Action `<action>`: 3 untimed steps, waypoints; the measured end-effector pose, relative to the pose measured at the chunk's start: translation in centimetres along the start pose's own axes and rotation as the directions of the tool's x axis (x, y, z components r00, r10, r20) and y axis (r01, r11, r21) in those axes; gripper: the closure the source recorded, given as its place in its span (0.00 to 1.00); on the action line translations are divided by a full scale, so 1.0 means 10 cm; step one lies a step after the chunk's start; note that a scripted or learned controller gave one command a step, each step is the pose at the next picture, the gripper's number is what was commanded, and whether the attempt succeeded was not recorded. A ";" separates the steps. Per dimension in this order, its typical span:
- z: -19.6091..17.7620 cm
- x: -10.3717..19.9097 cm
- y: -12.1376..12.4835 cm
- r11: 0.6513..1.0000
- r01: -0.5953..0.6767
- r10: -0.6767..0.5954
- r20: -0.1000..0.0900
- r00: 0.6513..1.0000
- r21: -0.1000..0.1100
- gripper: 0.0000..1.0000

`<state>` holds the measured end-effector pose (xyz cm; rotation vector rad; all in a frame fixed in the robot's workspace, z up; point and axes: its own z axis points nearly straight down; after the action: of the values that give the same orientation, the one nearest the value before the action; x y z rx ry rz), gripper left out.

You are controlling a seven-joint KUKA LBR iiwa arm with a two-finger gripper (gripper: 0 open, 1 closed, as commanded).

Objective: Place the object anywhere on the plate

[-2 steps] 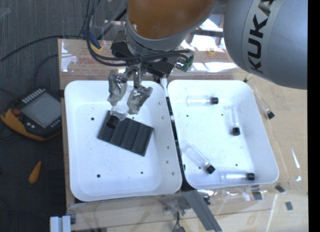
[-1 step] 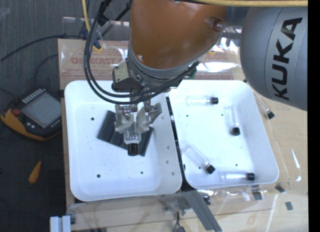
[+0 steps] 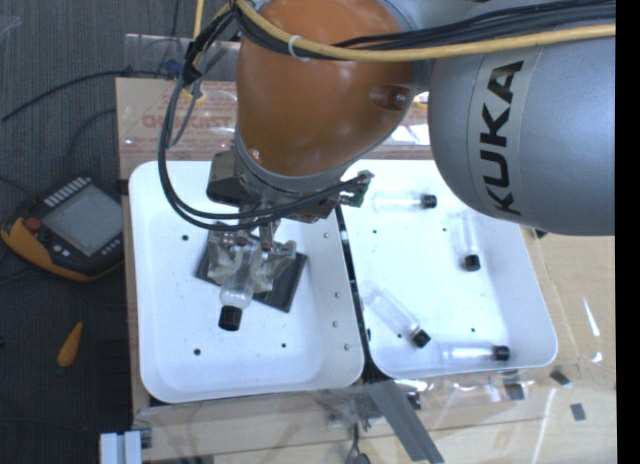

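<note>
A small dark grey square plate (image 3: 287,284) lies in the middle of the left white bin (image 3: 170,352). A clear vial with a black cap (image 3: 234,304) lies at a slant across the plate's front edge, its cap pointing toward the front of the bin. My gripper (image 3: 254,252) is low over the plate, directly above the vial's upper end. The orange wrist band and grey arm hide the back of the plate and the top of the gripper.
The right bin (image 3: 535,292) holds several more clear vials with black caps, one near its back (image 3: 405,201), one at the right (image 3: 467,248) and one at the front left (image 3: 396,318). A teach pendant (image 3: 70,227) lies left of the bench.
</note>
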<state>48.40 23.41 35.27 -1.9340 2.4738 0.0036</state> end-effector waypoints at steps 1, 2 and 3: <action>0.00 0.00 0.00 1.000 0.000 0.000 0.000 1.000 0.000 0.00; -0.09 -0.01 -0.01 1.000 -0.002 0.002 0.003 1.000 0.001 1.00; 0.34 0.08 -0.02 0.966 0.258 -0.258 -0.001 0.966 -0.001 1.00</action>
<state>48.42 22.62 31.82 -2.2394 2.2022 0.0033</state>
